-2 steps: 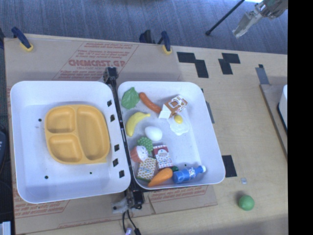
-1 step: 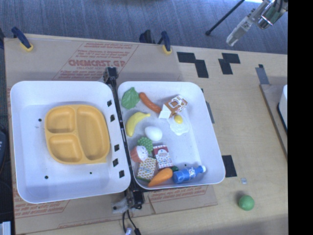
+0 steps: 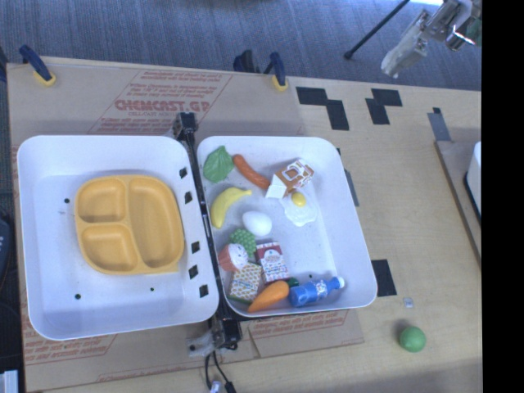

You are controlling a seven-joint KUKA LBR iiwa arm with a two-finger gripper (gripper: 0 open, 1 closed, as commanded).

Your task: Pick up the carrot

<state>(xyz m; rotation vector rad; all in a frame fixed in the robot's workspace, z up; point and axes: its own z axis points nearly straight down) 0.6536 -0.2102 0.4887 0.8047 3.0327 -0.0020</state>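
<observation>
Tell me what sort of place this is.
Probably a robotics lab bench: two white bins clamped to a board, toy food such as a carrot, and the gripper waiting top right.

gripper (image 3: pixel 399 58): pale off-white fingers, long and tapering | behind the fingers: boxy grey-and-beige metal wrist block | beside it: small dark fittings | detail blurred, markings unreadable

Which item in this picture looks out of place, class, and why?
The green ball lies on the bench, outside both bins, to the right of the right bin where the carrot and other toy food sit.
</observation>
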